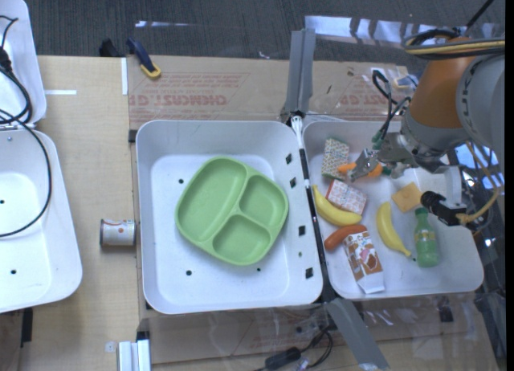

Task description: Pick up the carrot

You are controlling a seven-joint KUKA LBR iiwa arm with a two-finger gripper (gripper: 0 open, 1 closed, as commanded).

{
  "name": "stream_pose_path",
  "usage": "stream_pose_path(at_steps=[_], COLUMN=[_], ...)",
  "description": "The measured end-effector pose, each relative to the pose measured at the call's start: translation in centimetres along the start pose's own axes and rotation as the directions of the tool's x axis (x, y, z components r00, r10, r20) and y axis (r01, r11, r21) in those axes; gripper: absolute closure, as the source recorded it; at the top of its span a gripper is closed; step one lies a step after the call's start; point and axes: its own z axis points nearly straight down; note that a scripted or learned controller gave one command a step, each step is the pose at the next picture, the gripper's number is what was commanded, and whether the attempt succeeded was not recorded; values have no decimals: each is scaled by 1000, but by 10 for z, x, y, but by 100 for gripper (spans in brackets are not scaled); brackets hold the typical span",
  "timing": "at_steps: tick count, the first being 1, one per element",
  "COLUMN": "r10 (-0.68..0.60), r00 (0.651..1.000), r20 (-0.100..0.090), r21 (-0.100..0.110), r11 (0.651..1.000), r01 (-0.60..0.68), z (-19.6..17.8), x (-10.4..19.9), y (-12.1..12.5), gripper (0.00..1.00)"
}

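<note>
The carrot (348, 169) is a small orange piece with a bit of green at its right end. It lies in the right bin (466, 277), near the bin's back left, between two patterned packets. My gripper (368, 165) hangs low over the carrot's right end, right against it, and its dark body covers that end. The grey arm with its orange band (438, 92) comes in from the upper right.
Around the carrot lie two patterned packets (336, 155) (347, 197), two bananas (333, 209) (391, 229), a red-orange sausage (344, 237), a yellow block (407, 197), a green bottle (426, 239) and a carton (365, 261). The left bin (161, 281) holds a green divided plate (233, 210).
</note>
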Motion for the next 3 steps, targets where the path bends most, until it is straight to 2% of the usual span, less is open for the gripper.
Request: stream_pose_path(at_steps=[1,2,3], r10=[126,123,189], r00=[992,992,982], r20=[0,2,0], r21=[3,7,-2], r11=[992,992,982], r01=[-126,-123,-189], z=[11,3,-110], x=[-32,-32,28], y=[36,35,40], gripper=[0,100,100])
